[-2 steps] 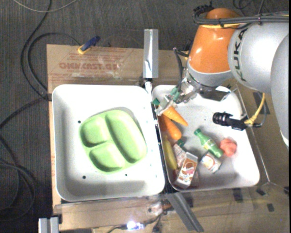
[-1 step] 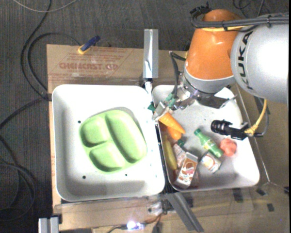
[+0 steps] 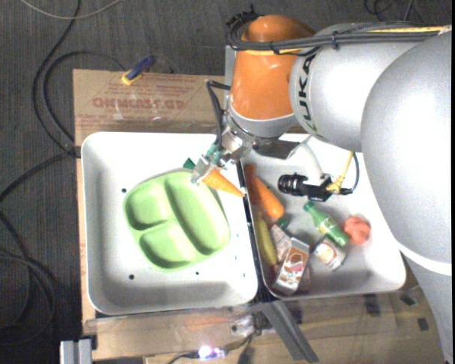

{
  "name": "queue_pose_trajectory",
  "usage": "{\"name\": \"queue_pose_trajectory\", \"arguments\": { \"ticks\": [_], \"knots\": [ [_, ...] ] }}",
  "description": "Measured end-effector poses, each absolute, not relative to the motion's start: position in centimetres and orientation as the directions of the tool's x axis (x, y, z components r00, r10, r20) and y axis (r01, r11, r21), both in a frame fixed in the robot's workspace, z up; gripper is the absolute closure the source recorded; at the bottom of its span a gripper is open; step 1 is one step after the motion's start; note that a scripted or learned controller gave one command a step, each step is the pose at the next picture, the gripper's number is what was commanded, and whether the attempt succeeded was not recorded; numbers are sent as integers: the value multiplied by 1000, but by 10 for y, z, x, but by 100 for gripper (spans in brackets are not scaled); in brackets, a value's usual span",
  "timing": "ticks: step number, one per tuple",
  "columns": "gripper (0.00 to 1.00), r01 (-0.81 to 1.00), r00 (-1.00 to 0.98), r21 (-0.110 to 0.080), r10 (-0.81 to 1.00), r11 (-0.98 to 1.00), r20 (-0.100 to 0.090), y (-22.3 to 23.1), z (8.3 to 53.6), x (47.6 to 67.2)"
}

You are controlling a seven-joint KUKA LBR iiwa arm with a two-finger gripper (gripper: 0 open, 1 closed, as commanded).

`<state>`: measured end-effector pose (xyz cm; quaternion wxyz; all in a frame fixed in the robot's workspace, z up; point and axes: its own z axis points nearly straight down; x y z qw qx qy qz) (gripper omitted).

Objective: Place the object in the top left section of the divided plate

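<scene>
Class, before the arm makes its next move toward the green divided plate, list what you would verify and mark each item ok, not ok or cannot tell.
1. Orange carrot-shaped toy sits at the gripper: ok, it lies at the fingertips.
2. Firm grasp on the toy: cannot tell.
3. Green divided plate lies flat in the left white bin: ok.
4. Plate sections free of other things: ok.
5. Toy is over the target section: not ok, it hangs at the plate's upper right rim.
6. Second orange carrot and bottles stay in the right white bin: ok.
</scene>
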<state>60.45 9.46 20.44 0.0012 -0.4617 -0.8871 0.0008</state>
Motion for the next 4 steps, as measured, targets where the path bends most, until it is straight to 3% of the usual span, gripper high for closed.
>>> {"name": "queue_pose_trajectory", "arguments": {
  "ticks": [1,2,3,4],
  "knots": [
    [100,767,-641,-3,767,641,2,166,161,593],
    [0,768,-641,-2,768,641,3,166,161,593],
    [100,767,-641,-2,767,641,6,167,169,592],
    [100,724,-690,-3,724,690,-1,160,190,562]
  ]
}}
